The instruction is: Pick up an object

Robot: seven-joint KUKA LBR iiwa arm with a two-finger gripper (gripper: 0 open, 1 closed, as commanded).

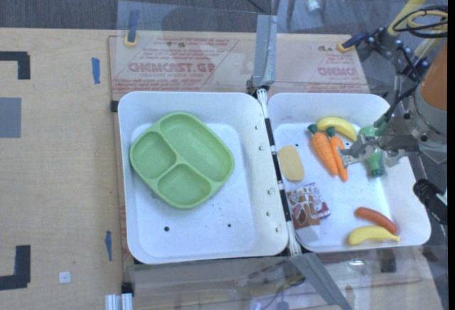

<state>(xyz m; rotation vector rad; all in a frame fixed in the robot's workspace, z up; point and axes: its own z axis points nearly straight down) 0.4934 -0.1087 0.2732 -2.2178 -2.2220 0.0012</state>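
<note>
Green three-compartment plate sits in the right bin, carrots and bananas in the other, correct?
Not quite. The camera view shows the green three-compartment plate in the left white bin, alone. The orange carrots and yellow bananas lie in the right white bin.

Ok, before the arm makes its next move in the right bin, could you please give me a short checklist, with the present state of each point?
1. Gripper is over the right bin: ok.
2. A target is near: the carrots lie right at the fingertips: ok.
3. Something is between the fingers: cannot tell, the tips are too small and blurred.
4. Crowding at the target: not ok, the yellow banana lies close against the carrots.
5. Other objects stay away from the gripper: ok, the sausage, second banana and snack packet lie toward the near side.
</note>
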